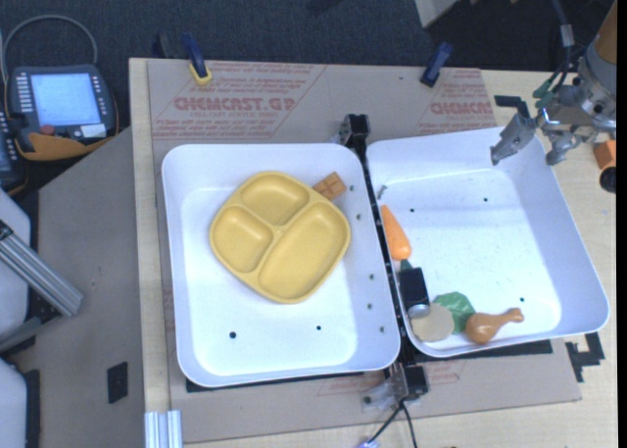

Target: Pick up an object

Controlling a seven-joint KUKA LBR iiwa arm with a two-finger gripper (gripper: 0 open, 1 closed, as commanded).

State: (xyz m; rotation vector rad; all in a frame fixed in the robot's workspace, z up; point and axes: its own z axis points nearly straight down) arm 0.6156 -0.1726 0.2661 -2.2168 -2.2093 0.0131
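Note:
My gripper [535, 142] hangs over the far right rim of the right bin [509, 230], its two grey fingers spread open with nothing between them. In that bin an orange carrot [395, 231] lies by the left wall. Further toward the front are a black block [412, 287], a pale round piece [432, 323], a green leafy piece [457, 305] and a brown drumstick [493, 323]. All of them lie well to the front left of the gripper.
The left bin [196, 328] holds a yellow divided plate [281, 236] with a small brown block [330, 185] at its far edge. A black clamp [355, 128] sits between the bins at the back. A pendant with a screen [61, 103] lies off the bench at left.

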